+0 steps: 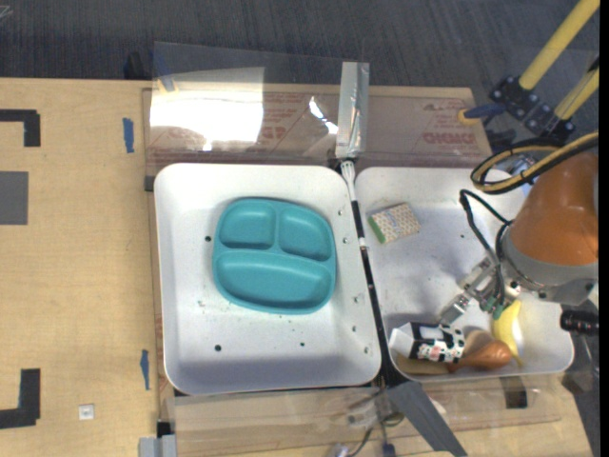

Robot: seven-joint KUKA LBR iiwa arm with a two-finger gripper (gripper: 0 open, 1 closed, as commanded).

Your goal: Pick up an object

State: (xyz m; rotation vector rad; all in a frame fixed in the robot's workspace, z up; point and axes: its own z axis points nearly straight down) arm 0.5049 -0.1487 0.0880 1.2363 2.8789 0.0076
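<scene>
Two bins on the surface [76, 255], and the action is all in the right bin [428, 274], where the arm [561, 227] reaches in with its jaws [463, 305] low over the near end. Whether those jaws are apart or closed, I cannot tell; the metal tip is small and blurred, and nothing shows clearly between them.

Just below the jaws lies a small black-and-white pack [433, 343], with a brown piece [485, 353] beside it to the right and a yellow one [509, 327] tucked under the wrist. A pale checked packet [394, 222] sits well apart, up and left of the jaws. Far left, the other bin [181, 284] carries a teal tray [276, 253].

The pack looks like the nearest target. My call: drop straight down, centre on one item so the neighbours don't get nudged, close only once the tip straddles it, then lift slowly.
</scene>
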